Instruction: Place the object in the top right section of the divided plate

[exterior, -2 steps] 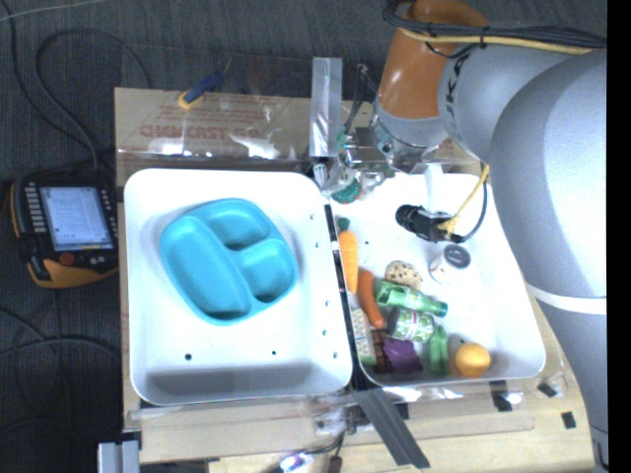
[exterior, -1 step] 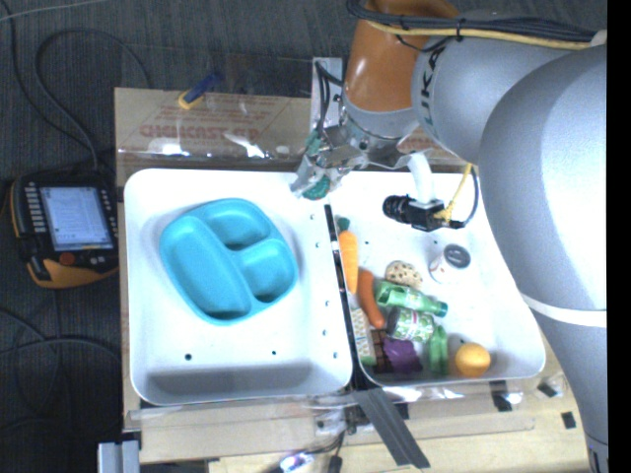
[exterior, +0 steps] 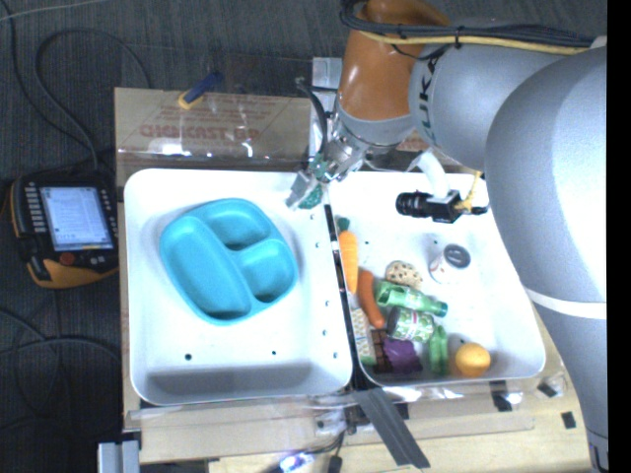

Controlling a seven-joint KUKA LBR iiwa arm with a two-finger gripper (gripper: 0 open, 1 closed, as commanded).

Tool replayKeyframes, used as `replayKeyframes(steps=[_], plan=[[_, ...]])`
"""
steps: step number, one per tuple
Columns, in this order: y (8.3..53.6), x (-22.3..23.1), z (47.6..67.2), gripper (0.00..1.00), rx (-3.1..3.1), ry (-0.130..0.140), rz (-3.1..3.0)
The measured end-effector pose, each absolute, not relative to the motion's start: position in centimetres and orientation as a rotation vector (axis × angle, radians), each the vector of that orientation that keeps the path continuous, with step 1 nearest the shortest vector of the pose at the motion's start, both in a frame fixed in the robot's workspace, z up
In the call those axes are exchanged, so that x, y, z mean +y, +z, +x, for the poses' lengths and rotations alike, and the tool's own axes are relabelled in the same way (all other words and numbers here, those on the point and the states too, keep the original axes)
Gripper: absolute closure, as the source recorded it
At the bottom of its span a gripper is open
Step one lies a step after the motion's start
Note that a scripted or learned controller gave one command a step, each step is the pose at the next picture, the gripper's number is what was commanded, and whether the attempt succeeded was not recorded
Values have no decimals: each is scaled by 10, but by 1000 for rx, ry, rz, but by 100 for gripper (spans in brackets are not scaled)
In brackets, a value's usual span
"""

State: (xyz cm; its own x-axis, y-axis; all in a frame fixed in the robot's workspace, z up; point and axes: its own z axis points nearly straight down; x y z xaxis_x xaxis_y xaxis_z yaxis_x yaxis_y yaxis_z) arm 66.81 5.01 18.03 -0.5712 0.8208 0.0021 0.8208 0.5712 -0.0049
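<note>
A small teal-green object [exterior: 308, 193], too blurred to name, sits between the fingers of the tool [exterior: 314, 183], which is clamped on it above the back right corner of the left bin [exterior: 148, 264]. The blue divided plate [exterior: 229, 257] lies in that bin, below and left of the object. The right bin [exterior: 503, 274] holds a carrot [exterior: 347, 258], a green bottle [exterior: 412, 302], a lemon [exterior: 472, 359] and a purple item [exterior: 399, 353].
</note>
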Motion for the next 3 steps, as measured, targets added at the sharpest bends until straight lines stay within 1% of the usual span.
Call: replayKeyframes(steps=[1, 2, 3], plan=[[181, 69, 668, 100, -2973, 3, -1005], [209, 83, 653, 100, -3077, 0, -622], [181, 83, 636, 100, -3080, -2, -602]])
